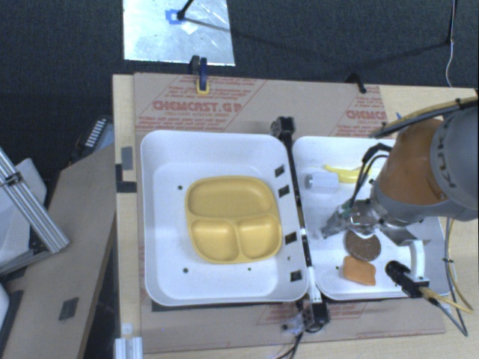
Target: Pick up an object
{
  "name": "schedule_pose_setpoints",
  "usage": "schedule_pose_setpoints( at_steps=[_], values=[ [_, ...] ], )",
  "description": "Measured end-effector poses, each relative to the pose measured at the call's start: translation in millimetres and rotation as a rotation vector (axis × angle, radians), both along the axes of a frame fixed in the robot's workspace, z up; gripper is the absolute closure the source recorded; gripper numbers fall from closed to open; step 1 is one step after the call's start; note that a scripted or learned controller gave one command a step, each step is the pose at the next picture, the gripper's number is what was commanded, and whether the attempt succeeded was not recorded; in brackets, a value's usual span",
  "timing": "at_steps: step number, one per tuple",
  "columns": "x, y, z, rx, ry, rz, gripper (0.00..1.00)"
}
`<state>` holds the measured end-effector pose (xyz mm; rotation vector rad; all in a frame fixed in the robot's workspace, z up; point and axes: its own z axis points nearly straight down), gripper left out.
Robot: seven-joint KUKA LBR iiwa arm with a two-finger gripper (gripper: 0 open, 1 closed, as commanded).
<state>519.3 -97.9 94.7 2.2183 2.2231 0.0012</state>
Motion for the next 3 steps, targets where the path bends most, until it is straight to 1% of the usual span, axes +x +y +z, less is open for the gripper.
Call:
schedule_pose_setpoints(
  at_steps=[1, 2, 3],
  values=[
    [4, -2, -6, -0.004, -0.011, -0.001, 0.00],
    [7, -3, 6, -0.009, -0.021, -0.002, 1.00],
    [-1, -9, 61, -0.001, -0.003, -0.002, 1.00]
  ],
)
